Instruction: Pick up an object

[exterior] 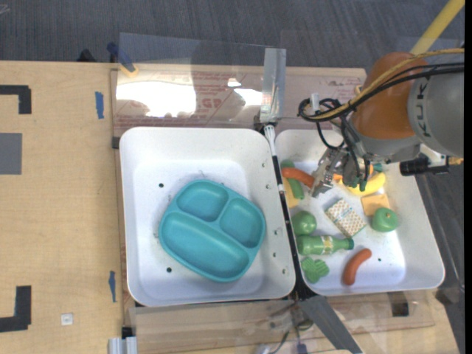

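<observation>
A pale wooden bench sits on dark grey carpet. The left bin holds a teal divided plate. The right bin holds toy foods, including a green bottle and a sausage. The gripper hovers near this bin's far edge; whether its jaws are spread cannot be told.

The grey arm reaches in from the right, its orange band just above the wrist. Black and yellow cables loop around the wrist. The gripper points down and leftward, its fingers slightly apart.
</observation>
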Tool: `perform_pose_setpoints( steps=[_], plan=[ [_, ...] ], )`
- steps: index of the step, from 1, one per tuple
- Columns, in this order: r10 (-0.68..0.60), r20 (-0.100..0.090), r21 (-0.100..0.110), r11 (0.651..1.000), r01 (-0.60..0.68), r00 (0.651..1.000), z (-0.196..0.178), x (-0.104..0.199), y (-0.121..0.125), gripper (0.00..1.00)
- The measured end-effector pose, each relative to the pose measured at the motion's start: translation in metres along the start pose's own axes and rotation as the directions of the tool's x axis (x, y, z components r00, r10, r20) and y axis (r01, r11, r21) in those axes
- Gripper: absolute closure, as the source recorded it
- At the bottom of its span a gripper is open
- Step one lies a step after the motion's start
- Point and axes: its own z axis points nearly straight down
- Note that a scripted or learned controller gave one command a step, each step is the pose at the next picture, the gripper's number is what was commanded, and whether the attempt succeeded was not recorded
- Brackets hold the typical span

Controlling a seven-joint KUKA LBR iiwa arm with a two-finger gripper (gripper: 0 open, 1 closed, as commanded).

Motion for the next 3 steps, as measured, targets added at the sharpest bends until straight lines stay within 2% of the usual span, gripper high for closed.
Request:
perform_pose_setpoints(
  steps=[1, 2, 3],
  plan=[
    [-0.41, -0.009, 0.0, 0.912, 0.41, 0.912, -0.089, -0.029, -0.068, 1.0],
    [-0.307, -0.008, -0.007, 0.952, 0.307, 0.952, -0.157, 0.017, 0.04, 1.0],
    [-0.299, -0.016, -0.004, 0.954, 0.299, 0.954, -0.153, 0.017, 0.034, 0.0]
  ],
)
